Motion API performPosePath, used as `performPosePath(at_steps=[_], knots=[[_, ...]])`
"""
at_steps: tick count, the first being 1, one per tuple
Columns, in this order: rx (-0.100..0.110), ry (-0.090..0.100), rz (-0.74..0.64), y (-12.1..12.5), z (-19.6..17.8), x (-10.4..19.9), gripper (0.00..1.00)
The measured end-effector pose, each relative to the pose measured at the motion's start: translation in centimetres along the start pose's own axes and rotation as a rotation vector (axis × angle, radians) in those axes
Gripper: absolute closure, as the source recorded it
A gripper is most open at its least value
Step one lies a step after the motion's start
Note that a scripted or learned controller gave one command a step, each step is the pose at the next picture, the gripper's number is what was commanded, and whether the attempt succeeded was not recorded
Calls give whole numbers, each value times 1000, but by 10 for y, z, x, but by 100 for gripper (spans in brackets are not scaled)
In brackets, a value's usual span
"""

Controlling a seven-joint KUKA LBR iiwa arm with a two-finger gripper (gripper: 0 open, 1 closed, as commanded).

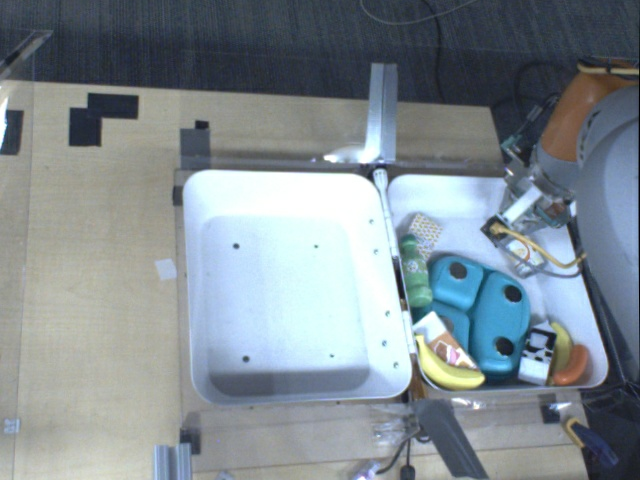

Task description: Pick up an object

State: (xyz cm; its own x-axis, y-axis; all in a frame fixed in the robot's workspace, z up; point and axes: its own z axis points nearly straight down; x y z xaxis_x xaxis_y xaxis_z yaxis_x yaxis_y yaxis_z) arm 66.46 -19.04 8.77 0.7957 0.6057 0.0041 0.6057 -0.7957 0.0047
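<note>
The right bin [455, 181] holds several objects packed toward its near left. A large teal plastic piece [490, 306] lies in the middle, with a green bottle [415, 273] along the left wall. A banana [447, 370] curves across the near corner beside a small printed carton [448, 342]. A patterned packet [425, 230] lies further back. A black-and-white cube [538, 354] and an orange-red piece [572, 368] sit at the near right. My gripper [520, 214] hangs over the bin's far right part, apart from the objects, with nothing seen in it.
The left bin [280, 268] stands beside the right one, split from it by a shared wall [392, 268]. A metal post [383, 108] rises behind the bins. The grey arm [600, 198] covers the right bin's right edge.
</note>
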Motion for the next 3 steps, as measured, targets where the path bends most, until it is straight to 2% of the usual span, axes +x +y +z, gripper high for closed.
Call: performPosePath(at_steps=[1,2,3], knots=[[1,-1,-116,-11,-30,5,100],[4,-2,-263,-30,-20,-14,100],[-2,2,45,-62,-1,-8,100]])
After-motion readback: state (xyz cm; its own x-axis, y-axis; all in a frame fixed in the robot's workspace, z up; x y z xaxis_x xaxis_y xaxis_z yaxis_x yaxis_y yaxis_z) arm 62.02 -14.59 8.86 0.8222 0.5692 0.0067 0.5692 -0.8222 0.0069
